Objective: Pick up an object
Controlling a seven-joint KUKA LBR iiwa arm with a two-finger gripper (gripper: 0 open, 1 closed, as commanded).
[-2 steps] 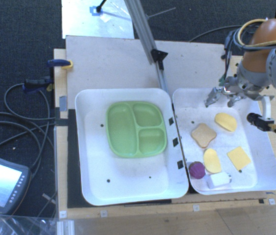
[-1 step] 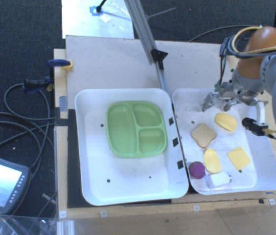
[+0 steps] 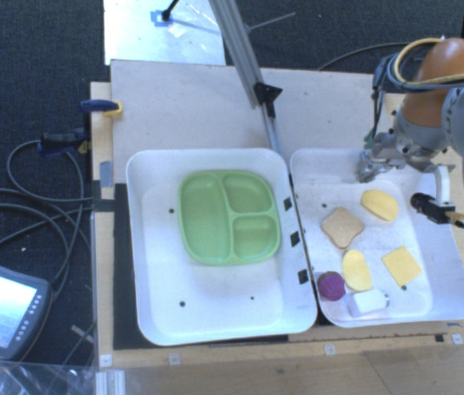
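Observation:
The right bin (image 3: 454, 299) holds several small food-shaped pieces. A yellow oval piece (image 3: 379, 205) lies near the back, with a tan toast-shaped piece (image 3: 342, 226) to its left. Toward the front lie a yellow rounded piece (image 3: 356, 270), a yellow square slice (image 3: 401, 265), a purple ball (image 3: 331, 285) and a white block (image 3: 368, 302). My gripper (image 3: 369, 169) hangs low over the back of the right bin, just behind the yellow oval piece. Nothing shows between its fingers.
The left bin (image 3: 158, 303) holds a green divided tray (image 3: 229, 216). A slanted metal pole (image 3: 244, 48) with a black clamp crosses the bench behind the bins. Cables and a teach pendant (image 3: 2, 307) lie on the floor at left.

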